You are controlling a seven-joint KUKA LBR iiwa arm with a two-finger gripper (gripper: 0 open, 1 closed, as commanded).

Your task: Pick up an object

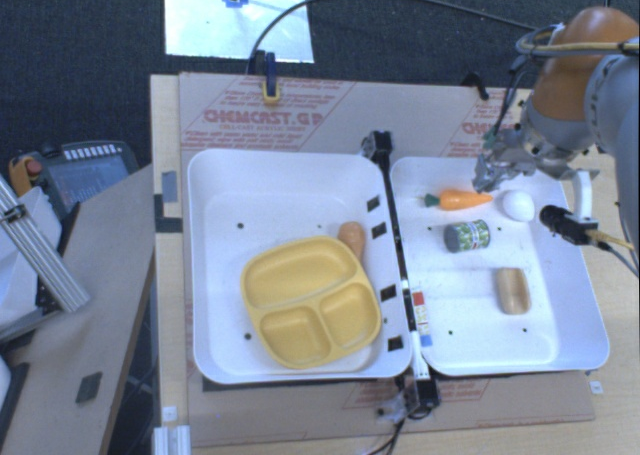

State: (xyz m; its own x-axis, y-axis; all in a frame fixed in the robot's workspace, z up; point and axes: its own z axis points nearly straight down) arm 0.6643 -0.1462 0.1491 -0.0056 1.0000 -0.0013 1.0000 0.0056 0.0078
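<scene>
Camera view, looking down at a slant: table (170, 243) carries two shallow white bins side by side. Left bin (225, 178) holds a yellow divided tray (310, 300) in its lower half; a tan rounded object (351, 238) sits touching the tray's upper right rim, near the bin's right wall.

Right bin (570, 328) holds four items: an orange carrot (463, 200) lying roughly level near the upper middle, a white egg (517, 206) just right of the carrot, a small grey-green can (467, 236) on its side below the carrot, and a tan bread-like piece (512, 290) lower down, well apart from the rest.

Arm enters from upper right of the frame. End effector (487, 179) hangs over the right bin's upper area, just above the carrot's right end. Cannot tell how far it is open; nothing seen in its hold
</scene>
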